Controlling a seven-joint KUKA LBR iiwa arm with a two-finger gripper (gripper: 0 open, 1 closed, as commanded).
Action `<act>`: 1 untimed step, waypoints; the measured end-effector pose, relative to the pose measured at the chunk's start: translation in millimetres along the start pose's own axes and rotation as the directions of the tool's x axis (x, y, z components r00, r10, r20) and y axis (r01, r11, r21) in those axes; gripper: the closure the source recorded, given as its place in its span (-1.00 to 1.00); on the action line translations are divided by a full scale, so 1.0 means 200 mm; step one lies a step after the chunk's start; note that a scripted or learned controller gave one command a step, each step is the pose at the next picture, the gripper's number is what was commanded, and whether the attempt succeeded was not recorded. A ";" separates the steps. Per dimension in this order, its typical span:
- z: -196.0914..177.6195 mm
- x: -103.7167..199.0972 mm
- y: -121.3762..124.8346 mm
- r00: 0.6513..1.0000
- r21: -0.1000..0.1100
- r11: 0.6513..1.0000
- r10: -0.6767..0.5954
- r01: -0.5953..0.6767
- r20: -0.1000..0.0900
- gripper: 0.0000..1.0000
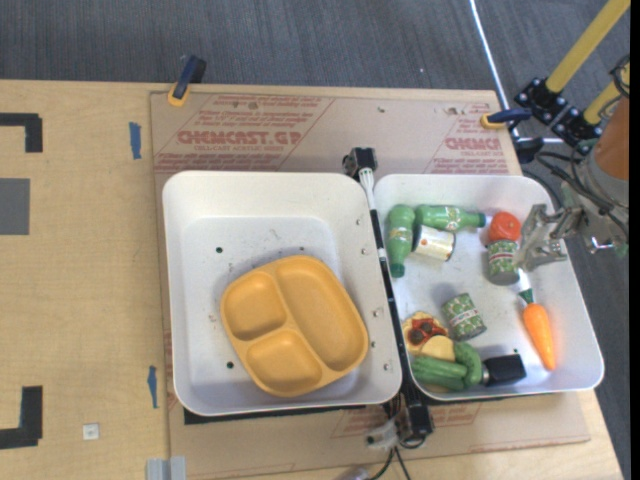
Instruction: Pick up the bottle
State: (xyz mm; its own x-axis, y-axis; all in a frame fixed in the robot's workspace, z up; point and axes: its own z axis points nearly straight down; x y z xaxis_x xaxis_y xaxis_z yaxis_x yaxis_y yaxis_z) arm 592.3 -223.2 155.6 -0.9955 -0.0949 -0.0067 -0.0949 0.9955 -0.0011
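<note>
Gripper [545,236], fingers' state unclear to me, hangs right of frame; I'd centre it over the green plastic bottle [448,217] before descending.

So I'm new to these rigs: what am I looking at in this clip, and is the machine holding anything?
One fixed camera looks down at a slant on a bench with two shallow white bins. The left bin holds a yellow divided tray. The right bin holds toy groceries: green bottles, a small can, a carrot, and a jar with a red lid. The robot arm reaches in from the right; its gripper sits beside that jar. I cannot tell from this view whether its fingers are closed on anything, so I would not count anything as held.
</note>
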 end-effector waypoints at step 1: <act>-0.13 0.14 0.01 0.990 -0.002 0.990 -0.142 0.142 -0.003 1.00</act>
State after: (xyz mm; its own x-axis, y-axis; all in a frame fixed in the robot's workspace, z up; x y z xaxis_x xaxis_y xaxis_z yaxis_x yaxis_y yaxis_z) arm 563.8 -223.4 181.9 -0.9718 -0.2356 -0.0031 -0.2356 0.9718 -0.0001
